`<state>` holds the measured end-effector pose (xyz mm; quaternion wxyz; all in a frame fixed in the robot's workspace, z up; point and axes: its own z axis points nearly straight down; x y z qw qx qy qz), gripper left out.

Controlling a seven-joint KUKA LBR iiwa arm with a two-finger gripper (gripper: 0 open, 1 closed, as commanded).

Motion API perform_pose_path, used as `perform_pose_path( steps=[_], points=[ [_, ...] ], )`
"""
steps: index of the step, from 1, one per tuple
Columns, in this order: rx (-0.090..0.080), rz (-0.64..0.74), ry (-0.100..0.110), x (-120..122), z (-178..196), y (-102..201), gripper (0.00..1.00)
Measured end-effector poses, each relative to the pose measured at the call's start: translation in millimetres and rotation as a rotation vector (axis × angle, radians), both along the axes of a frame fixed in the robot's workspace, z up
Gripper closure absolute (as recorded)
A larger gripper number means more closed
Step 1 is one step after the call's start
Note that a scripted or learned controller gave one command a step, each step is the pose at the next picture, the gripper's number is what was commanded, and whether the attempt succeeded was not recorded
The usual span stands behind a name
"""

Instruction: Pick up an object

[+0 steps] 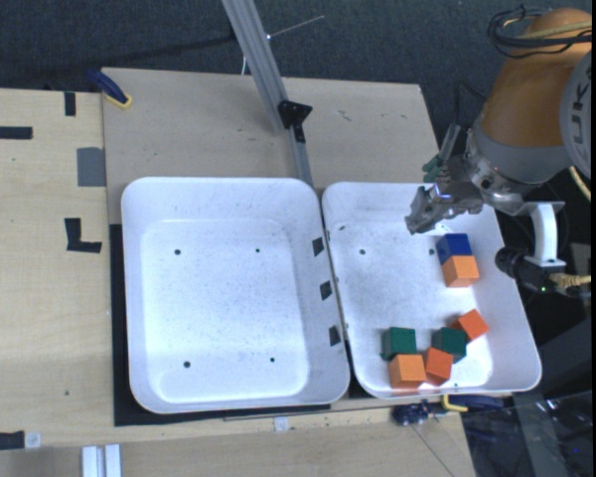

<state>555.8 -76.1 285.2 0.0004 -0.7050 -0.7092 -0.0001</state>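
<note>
Hovering gripper (424,217) — blue block (454,245) just beside, apart.

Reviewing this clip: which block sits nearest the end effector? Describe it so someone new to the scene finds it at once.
Start at the right bin, the one holding all the blocks. Near its far right side, just below the end effector, two blocks touch: a blue block above an orange block. It is the blue block, the only blue thing there; the others are orange or green.
</note>
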Motion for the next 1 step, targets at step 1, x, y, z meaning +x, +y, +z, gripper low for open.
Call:
perform_pose_path(
  steps=[1],
  points=[
    [0.000,0.000,0.003,10.2,-24.1,46.8,1.00]
  ],
)
